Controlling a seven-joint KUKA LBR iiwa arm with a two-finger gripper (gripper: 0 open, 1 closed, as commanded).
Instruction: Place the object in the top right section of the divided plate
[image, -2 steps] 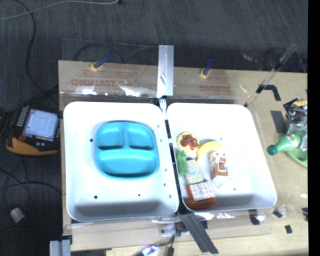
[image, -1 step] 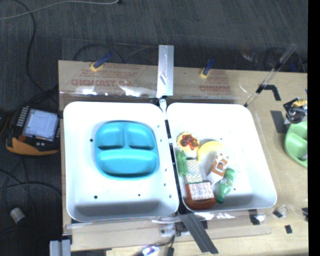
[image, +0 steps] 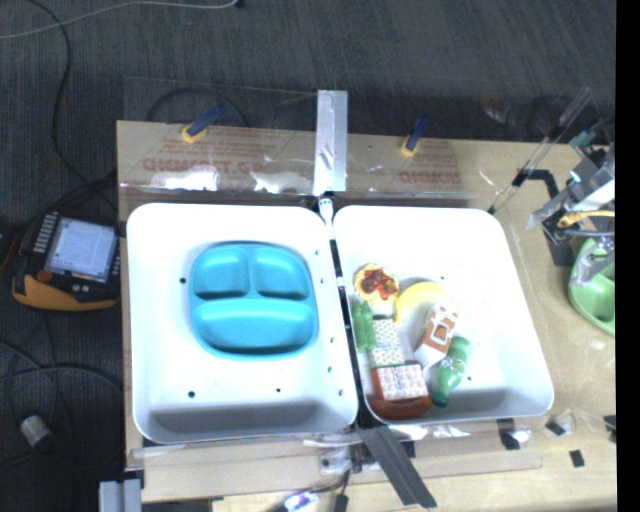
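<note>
At far right we see the end effector (image: 590, 200) off both bins; its opening we cannot tell. One blue divided plate (image: 252, 298) left, two bins.

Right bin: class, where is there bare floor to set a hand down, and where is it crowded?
In the right bin, bare floor runs along the far wall and down the right side. Toys crowd the near-left corner: banana, green bottle, patterned block.
</note>
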